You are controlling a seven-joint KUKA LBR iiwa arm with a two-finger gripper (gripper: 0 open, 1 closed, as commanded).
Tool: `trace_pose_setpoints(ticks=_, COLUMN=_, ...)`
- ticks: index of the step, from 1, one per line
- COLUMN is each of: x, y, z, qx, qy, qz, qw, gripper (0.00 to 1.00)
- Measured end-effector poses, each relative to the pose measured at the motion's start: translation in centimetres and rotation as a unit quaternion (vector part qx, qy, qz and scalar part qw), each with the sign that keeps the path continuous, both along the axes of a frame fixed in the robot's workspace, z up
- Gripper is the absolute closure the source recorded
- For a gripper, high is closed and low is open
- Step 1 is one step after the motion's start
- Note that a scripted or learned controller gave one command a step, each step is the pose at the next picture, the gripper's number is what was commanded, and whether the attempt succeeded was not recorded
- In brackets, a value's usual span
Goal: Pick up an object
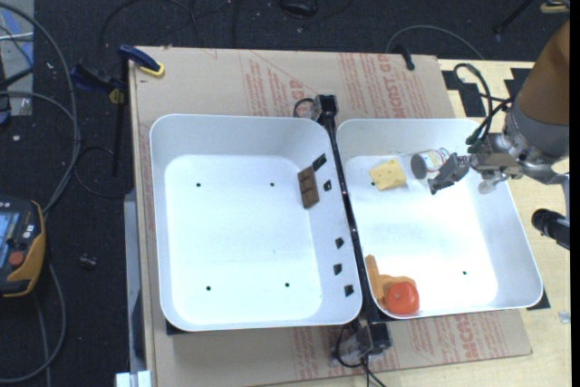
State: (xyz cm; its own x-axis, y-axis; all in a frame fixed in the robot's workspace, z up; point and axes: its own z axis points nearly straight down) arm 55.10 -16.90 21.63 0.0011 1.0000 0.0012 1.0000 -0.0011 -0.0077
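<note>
Pick not done yet, as I read it: nothing lifted. My tool (450, 172) sits low in the right bin (507, 222), tips beside a small grey cylinder (426, 163); can't tell its state. Same bin: yellow block (389, 175), orange-red toy (399, 295). Left bin (172, 222) holds a brown bar (309, 188).
</note>
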Motion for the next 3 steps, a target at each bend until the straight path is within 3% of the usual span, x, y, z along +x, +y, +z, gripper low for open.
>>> trace_pose_setpoints(ticks=1, x=0.2, y=0.0, z=0.4, qx=-0.0006, qy=-0.004, qz=0.001, qw=1.0, gripper=0.0)
trace_pose_setpoints(ticks=3, x=-0.3, y=-0.1, z=-10.1, qx=0.0001, qy=-0.001, qz=0.001, qw=1.0, gripper=0.0)
